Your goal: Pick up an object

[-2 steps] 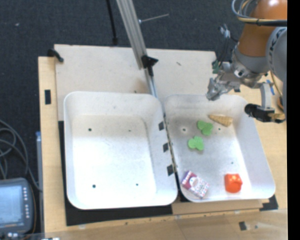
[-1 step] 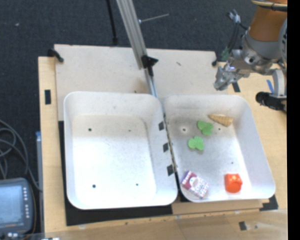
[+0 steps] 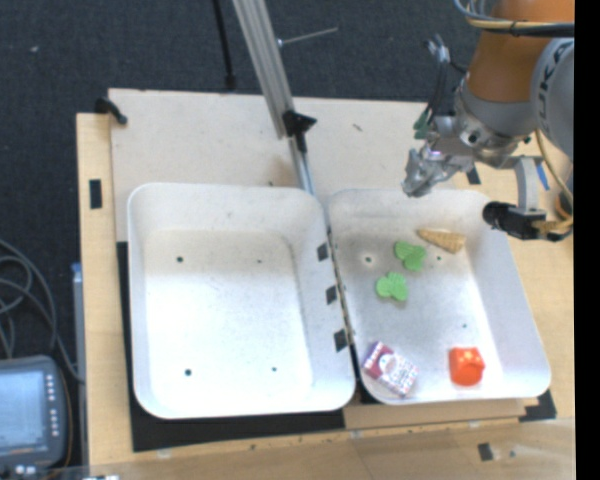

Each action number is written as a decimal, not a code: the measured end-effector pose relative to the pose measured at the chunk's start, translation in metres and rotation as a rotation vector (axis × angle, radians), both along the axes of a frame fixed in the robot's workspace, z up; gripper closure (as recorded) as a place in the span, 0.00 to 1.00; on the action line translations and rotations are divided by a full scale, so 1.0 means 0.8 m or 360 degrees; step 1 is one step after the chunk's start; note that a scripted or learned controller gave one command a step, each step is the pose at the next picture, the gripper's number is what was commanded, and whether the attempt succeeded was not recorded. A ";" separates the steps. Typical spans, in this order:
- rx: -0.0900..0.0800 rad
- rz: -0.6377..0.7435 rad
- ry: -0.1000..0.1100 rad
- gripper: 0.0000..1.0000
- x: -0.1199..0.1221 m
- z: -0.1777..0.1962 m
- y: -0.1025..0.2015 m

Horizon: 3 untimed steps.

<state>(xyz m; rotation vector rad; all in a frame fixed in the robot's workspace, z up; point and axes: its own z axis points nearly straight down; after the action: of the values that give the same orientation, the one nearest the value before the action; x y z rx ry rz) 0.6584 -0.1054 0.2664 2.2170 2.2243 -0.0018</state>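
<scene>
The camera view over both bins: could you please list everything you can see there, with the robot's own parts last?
Shallow white plastic bins: two, white, side by side on the bench.
Green clover-shaped pieces: two, green, middle of right bin.
Tan cone-shaped piece: one, tan, far part of right bin.
Orange-red block: one, near right corner of right bin.
Red-and-white packet: one, near left corner of right bin.
Grey arm with orange band: one, upper right.
End effector: one, metallic, above right bin's far edge.

Up at two o'clock the arm (image 3: 520,48) runs off the top edge, and its gripper (image 3: 420,180) is a blur, fingertips too small to read.
</scene>
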 end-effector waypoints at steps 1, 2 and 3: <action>0.0003 0.0004 0.0001 1.00 -0.031 0.000 0.067; 0.0004 0.0004 0.0000 1.00 -0.047 -0.004 0.117; 0.0005 0.0006 0.0001 1.00 -0.059 -0.002 0.176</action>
<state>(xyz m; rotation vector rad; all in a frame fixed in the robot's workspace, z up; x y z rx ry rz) 0.6108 0.0358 0.2651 2.2148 2.2303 0.0010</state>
